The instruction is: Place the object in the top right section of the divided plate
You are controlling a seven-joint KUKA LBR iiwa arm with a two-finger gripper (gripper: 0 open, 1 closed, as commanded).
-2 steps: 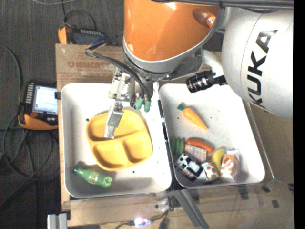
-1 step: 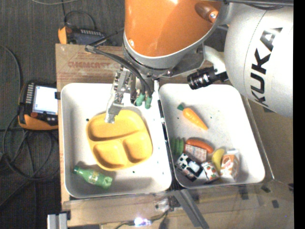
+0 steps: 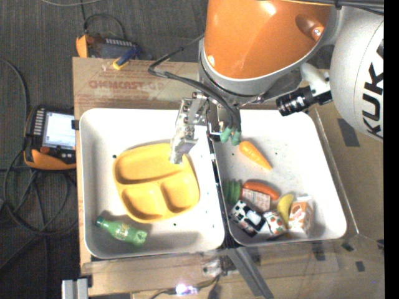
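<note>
Lying on dark carpet at far left: orange-and-black handheld device with a lit screen [image 3: 50, 136], cables trailing around it. Set beneath both bins: brown printed cardboard sheet [image 3: 124, 83].

Occupying the left side of the bench: shallow white left bin [image 3: 85, 167]. Resting on its side in the near left corner: small green plastic bottle [image 3: 121, 230]. Placed at the middle of that bin, reaching towards its right wall: yellow divided plastic plate [image 3: 156, 182], three sections showing, one long far section and two smaller near ones.

Hanging over the wall shared by the two bins, below the orange band: two-finger metal gripper [image 3: 198, 139], fingers spread apart, nothing seen between them; left finger above the far right edge of the plate, right finger just beside the shared wall.

Adjoining on the right: shallow white right bin [image 3: 330, 167]. Lying in its far left part, green top nearest the gripper: orange toy carrot [image 3: 255, 154]. Clustered in its near part: black-and-white patterned cube [image 3: 247, 218], red-and-white printed pack [image 3: 259, 195], yellow toy banana [image 3: 285, 205], small orange-and-white carton [image 3: 302, 213], all touching or nearly touching.
</note>
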